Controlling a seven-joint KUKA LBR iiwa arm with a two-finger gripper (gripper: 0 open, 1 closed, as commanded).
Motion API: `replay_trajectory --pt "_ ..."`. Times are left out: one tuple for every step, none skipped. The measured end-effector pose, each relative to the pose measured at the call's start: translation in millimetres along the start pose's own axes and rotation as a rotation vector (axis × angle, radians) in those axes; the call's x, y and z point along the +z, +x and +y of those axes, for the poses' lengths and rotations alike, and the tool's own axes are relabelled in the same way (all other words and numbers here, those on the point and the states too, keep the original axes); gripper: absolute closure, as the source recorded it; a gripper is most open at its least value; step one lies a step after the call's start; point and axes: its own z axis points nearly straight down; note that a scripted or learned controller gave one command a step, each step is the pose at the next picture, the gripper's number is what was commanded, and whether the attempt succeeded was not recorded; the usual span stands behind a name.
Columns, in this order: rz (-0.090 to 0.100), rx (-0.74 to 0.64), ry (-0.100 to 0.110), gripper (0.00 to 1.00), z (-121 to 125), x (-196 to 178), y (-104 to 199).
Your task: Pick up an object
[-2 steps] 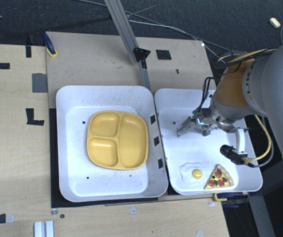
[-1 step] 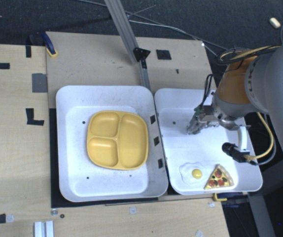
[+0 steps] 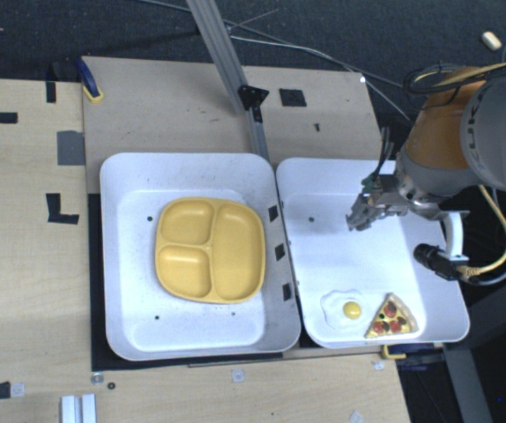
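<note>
Hovering fingers, state unclear | pizza slice tip apparently up | fried egg beside

Both bins smooth white plastic, slightly glossy. Divided yellow plate – matt plastic. Fried egg and pizza slice look like shiny toy plastic. Bench – pale matt wood. Arm smooth grey, orange band.

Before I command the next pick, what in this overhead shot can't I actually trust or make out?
- Pincer in the camera view: small and dark against the right bin; its finger spacing and height above the floor are unreadable.
- Arm: cut off by the right edge.
- Pizza slice and fried egg: too small to judge whether they touch.
- Yellow divided plate: underside hidden.
</note>
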Motion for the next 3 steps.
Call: replay_trajectory --pt "0.0 -0.001 0.0 1.0 0.9 -48.8 0.5" --pt "0.002 -0.005 0.004 1.0 -17.0 -62.4 55.0" --pt "0.002 -0.005 0.005 1.0 -36.3 -71.9 99.7"
